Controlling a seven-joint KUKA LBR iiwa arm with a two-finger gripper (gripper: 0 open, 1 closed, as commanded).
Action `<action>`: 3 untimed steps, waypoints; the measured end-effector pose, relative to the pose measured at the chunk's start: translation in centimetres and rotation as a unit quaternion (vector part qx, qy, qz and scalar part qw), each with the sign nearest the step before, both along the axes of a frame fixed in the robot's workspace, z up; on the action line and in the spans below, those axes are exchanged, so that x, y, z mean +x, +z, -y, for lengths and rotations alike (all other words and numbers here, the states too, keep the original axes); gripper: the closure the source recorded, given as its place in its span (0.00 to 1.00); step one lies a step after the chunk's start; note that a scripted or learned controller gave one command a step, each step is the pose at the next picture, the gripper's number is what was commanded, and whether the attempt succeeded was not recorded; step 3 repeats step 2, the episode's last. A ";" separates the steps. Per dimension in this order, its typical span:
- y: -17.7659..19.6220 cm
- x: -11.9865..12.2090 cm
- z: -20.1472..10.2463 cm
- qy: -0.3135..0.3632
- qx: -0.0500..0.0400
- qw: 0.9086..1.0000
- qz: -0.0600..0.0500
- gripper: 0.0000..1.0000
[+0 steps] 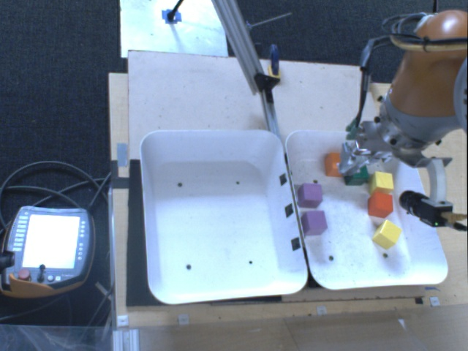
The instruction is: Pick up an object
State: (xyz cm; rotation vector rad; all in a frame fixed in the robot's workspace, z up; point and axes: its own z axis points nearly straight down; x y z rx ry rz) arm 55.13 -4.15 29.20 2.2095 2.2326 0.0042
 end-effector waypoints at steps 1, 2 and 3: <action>-1.6 0.8 -5.1 0.000 0.000 1.000 -0.001 1.00; -3.6 0.2 -10.9 0.000 0.000 1.000 -0.002 1.00; -3.6 0.2 -10.9 0.000 0.000 1.000 -0.002 1.00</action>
